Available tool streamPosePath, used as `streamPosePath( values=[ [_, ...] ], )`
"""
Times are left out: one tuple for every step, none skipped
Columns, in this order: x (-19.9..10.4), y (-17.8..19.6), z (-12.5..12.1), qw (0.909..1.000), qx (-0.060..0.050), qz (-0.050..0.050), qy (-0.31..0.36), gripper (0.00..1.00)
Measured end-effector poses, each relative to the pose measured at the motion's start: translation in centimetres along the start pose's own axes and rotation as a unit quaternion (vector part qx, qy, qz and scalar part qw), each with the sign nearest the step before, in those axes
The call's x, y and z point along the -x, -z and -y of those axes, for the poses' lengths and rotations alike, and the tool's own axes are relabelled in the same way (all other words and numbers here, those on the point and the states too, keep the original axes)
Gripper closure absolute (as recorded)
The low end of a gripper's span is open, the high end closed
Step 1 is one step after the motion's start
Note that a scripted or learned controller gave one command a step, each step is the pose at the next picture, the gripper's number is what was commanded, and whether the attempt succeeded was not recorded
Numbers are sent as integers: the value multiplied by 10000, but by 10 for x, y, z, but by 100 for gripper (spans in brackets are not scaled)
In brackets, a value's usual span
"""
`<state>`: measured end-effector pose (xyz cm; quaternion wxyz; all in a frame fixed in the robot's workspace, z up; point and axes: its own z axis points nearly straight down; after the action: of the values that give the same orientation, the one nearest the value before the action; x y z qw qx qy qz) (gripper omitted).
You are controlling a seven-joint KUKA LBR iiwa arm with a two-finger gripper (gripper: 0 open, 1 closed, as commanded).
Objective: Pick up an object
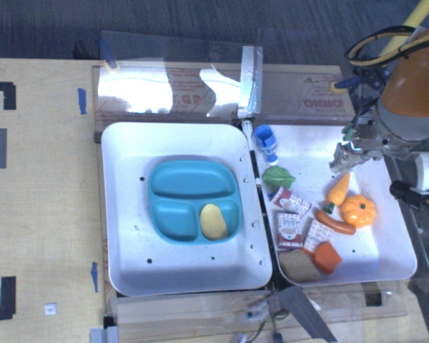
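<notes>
The right bin point(307, 138) holds the loose objects. An orange carrot point(339, 189) lies tilted beside a small orange pumpkin point(358, 210), with a red sausage point(334, 223) just below them. A red block point(327, 256) and a brown round piece point(298, 265) sit at the front. A green leafy piece point(277, 176) and a blue bottle point(265, 141) lie along the left wall. My gripper point(349, 157) hangs over the bin's right back part, just above the carrot's upper end, with nothing seen in it.
Several small red-and-white packets point(292, 206) lie in the middle of the right bin. In the left bin point(121, 191) a blue divided tray point(194, 199) holds a yellow oval piece point(214, 221). A clear panel stands behind the bins.
</notes>
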<state>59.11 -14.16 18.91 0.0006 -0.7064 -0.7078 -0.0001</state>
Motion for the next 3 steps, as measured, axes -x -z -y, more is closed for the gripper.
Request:
streamPosePath(
  values=[
    [6, -100, 14, 9946, 29, 10, 1038, 0],
    [6, -101, 15, 9946, 27, 10, 1037, 0],
    [6, -90, 13, 9947, 48, 15, 1031, 100]
  ],
)
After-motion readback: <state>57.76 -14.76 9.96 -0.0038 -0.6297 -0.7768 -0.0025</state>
